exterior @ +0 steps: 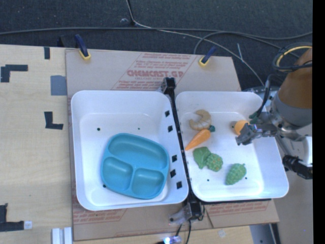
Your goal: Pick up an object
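Approach step: gripper [246, 134] low in right bin [269, 189], touching orange toy [239, 126]; jaws' state unclear. Next: close, lift.

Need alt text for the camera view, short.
The gripper reaches in from the right over the right bin, beside an orange item. That bin also holds a carrot, a tan piece and green toy foods; the left bin holds a blue tray.
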